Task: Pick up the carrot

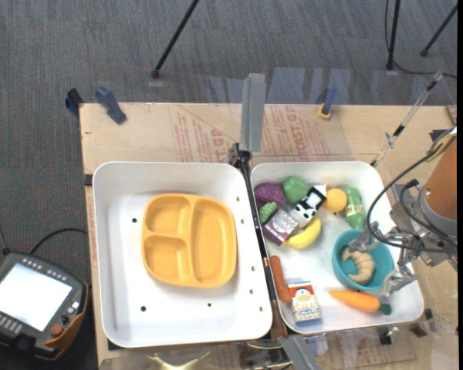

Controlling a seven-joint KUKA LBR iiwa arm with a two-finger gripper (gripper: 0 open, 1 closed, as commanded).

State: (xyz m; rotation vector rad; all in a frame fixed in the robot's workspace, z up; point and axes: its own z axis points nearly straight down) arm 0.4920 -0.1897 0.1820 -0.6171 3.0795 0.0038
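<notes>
The carrot [355,301], orange with a green stub at its right end, lies flat near the front right corner of the right bin [374,174]. My gripper [386,257] hangs at the bin's right side, above the right rim of a teal bowl [341,267] and just behind and right of the carrot. Its fingers [368,237] stand apart, open, with nothing held between them. The orange-banded arm comes in from the right edge.
A beige croissant [361,265] sits in the teal bowl. A small carton [305,301] and a sausage [278,277] lie left of the carrot. Banana [305,236], grapes [268,193], an orange [336,200] and other toy foods crowd the bin's back. The left bin holds a yellow divided plate [189,240].
</notes>
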